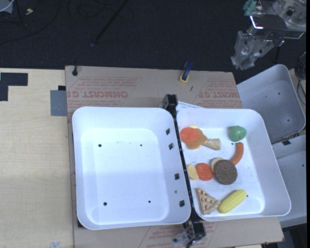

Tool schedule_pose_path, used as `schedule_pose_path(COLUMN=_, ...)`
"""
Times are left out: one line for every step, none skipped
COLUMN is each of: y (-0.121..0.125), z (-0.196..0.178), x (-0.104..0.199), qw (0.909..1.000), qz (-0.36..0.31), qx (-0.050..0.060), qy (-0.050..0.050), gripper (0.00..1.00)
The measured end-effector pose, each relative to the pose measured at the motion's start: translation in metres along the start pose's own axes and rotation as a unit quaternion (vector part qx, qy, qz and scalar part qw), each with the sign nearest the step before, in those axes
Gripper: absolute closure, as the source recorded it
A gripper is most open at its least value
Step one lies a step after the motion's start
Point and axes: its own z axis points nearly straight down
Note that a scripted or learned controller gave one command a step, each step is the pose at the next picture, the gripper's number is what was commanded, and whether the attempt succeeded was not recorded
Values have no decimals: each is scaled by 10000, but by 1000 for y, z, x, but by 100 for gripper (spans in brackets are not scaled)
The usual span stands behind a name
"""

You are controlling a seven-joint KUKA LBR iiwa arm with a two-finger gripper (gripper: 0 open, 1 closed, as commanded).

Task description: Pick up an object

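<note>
- The claw (246,53) hangs high up, past the far right corner of the right bin (271,154), over the dark floor and well apart from every toy; whether it is open or closed I cannot tell, and nothing shows in its grip.
- Every object to pick lies in the right bin, which sits on the tabletop (26,154).
- Near that bin's far wall lie a green round piece (237,133) on the right side and an orange drumstick (195,137) close to the divider.
- A red-orange sausage (238,153) lies just below the green piece, curving toward the bin's middle.
- A brown round cookie (226,172) sits about mid-bin, with a red tomato slice (204,171) just to its divider side.
- By the bin's near wall lie a yellow corn cob (232,201) and, beside it toward the divider, a waffle-patterned wedge (206,200).
- The left bin (82,138) touches the right bin along the black hinge clips (176,159).
</note>
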Motion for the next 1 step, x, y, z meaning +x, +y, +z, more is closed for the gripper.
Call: schedule_pose_path(y=20, z=39, x=-71, qw=10000, qz=74, qx=24, qy=-22, gripper=100)
